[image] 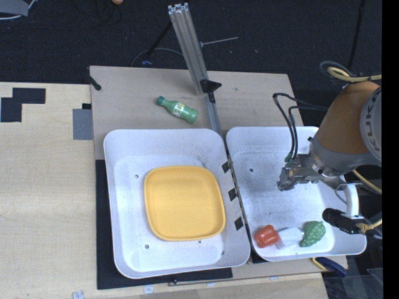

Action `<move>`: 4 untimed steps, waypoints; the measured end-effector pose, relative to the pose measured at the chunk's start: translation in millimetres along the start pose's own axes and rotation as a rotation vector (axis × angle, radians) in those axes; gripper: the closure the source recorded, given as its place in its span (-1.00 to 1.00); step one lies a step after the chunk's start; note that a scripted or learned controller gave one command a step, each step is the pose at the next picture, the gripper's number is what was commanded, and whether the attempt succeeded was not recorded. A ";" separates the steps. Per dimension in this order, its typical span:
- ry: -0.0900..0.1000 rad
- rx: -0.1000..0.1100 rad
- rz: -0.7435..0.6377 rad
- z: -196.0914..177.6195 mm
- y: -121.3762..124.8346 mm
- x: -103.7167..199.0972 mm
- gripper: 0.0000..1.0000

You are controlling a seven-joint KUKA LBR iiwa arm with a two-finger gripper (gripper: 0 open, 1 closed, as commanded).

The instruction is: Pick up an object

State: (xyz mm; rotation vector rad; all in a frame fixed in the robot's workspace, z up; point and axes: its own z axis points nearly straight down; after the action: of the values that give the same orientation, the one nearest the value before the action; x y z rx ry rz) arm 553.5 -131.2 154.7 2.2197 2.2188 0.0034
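The gripper (288,180) hangs over the right bin (262,148), above bare floor near the bin's middle. Whether it is apart or together cannot be told from this view; nothing shows in its grasp.

Candidate objects lie toward the near rim of the right bin: a red pepper-like piece (267,235), a small white item (288,238) just beside it, and a green leafy piece (313,233) on the far side of the white item. All three sit well apart from the gripper.

Recommended procedure: select one target, preferably the red piece, since it stands clear on one side. Centre over it before descending. Avoid the bin rim and the neighbouring white item during closure.

The yellow plate (184,202) occupies the left bin (124,148).
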 end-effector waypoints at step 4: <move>0.001 0.005 -0.003 -74.2 -9.0 83.0 1.00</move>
State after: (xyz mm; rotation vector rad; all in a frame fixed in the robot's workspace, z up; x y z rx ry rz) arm 544.2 -48.2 228.8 2.2193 2.2255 -0.0006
